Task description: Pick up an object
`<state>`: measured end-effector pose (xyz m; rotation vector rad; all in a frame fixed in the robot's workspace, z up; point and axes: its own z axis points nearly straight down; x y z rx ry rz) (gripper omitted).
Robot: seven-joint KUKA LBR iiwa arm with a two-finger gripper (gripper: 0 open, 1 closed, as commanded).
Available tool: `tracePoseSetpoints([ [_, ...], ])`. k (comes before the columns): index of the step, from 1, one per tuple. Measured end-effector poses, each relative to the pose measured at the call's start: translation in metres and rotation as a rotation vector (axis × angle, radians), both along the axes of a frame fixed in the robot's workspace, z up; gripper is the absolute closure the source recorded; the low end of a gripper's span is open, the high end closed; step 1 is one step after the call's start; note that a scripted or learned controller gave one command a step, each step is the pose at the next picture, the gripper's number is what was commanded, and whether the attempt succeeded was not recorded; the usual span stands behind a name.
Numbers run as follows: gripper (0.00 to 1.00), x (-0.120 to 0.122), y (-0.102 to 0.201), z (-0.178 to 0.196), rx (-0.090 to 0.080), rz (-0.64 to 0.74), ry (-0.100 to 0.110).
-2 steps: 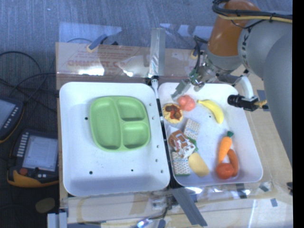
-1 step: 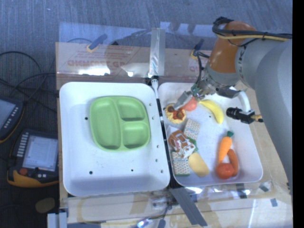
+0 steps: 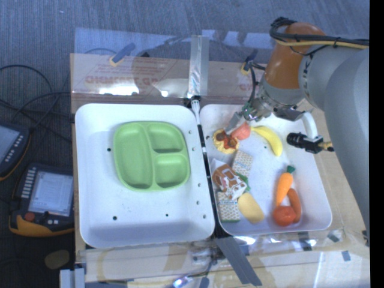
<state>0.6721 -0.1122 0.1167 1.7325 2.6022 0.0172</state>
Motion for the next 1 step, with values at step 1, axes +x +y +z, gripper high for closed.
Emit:
tracePoseSetpoints([
  [1, 1.00, -0.0034, 0.0596, 0.1179, -0.001, -0.160, 0.019],
])
